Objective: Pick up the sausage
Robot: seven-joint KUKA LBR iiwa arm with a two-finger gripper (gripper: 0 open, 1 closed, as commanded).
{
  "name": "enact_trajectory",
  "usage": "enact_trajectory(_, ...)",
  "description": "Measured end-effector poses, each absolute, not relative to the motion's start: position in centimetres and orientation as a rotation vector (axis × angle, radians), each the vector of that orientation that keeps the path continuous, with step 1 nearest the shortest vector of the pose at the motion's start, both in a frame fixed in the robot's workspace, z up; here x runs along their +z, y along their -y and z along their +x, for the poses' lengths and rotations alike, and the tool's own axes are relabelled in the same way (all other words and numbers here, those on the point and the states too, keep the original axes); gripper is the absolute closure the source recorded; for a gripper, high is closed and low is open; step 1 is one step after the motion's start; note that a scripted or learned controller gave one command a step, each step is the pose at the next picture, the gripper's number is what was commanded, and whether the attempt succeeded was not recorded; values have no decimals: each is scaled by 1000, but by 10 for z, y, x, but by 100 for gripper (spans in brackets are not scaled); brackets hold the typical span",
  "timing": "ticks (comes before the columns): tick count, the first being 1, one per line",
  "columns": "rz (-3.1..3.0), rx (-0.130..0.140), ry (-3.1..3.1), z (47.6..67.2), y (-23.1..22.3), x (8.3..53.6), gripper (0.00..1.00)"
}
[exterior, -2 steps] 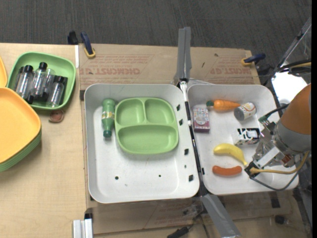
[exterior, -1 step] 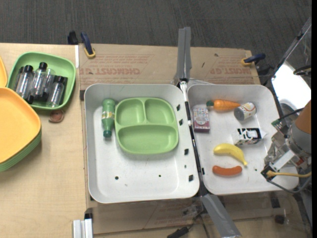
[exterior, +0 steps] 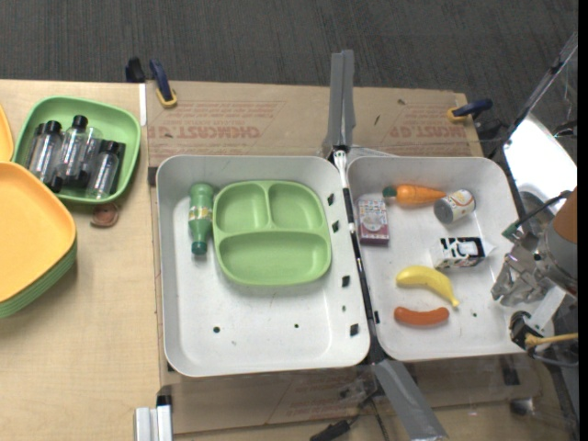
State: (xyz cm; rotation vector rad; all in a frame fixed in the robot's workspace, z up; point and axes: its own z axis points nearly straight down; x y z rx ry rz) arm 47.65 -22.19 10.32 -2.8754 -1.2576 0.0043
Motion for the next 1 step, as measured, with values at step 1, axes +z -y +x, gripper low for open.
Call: enact_trajectory(1,-2991,6,951,477,144,118,100)
